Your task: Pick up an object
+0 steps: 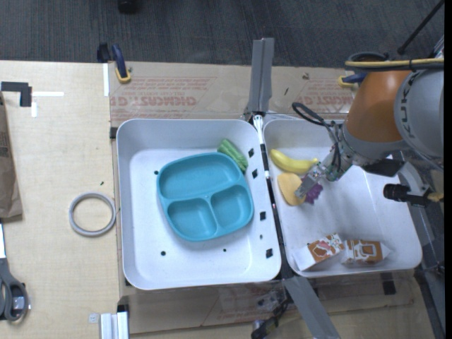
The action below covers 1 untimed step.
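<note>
My gripper [309, 188] hangs low in the right bin [385, 210], near its left side. It is right beside a pale orange rounded piece [288, 188] and seems to touch that piece's right edge. A yellow banana [292, 163] lies just behind it. A brown and white carton [345, 251] lies on its side at the bin's front. The grey arm with its orange band [378, 111] reaches in from the right and hides the bin's back right part.
The left bin [141, 210] holds a blue divided plate [205, 196] with a green item [233, 154] at its back right corner. A grey ring [92, 213] and scissors [13, 295] lie on the bench to the left.
</note>
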Available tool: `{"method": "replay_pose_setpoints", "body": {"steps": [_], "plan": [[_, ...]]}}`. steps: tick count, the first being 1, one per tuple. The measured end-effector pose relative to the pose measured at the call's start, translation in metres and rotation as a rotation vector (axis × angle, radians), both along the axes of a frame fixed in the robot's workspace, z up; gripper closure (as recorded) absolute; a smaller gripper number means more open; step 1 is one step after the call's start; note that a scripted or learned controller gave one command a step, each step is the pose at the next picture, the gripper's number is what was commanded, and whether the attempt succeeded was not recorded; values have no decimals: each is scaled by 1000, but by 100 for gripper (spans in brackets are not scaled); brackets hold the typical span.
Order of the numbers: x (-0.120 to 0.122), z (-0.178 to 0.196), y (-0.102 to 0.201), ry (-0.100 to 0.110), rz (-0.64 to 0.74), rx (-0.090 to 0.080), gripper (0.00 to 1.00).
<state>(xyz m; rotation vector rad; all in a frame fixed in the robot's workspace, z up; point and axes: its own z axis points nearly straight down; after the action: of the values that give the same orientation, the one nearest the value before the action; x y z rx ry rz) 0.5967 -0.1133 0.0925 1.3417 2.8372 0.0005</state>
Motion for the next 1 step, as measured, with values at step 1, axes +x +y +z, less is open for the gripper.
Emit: {"method": "replay_pose_setpoints", "body": {"steps": [1], "plan": [[4, 99, 63, 2, -203, 0, 0]]}}
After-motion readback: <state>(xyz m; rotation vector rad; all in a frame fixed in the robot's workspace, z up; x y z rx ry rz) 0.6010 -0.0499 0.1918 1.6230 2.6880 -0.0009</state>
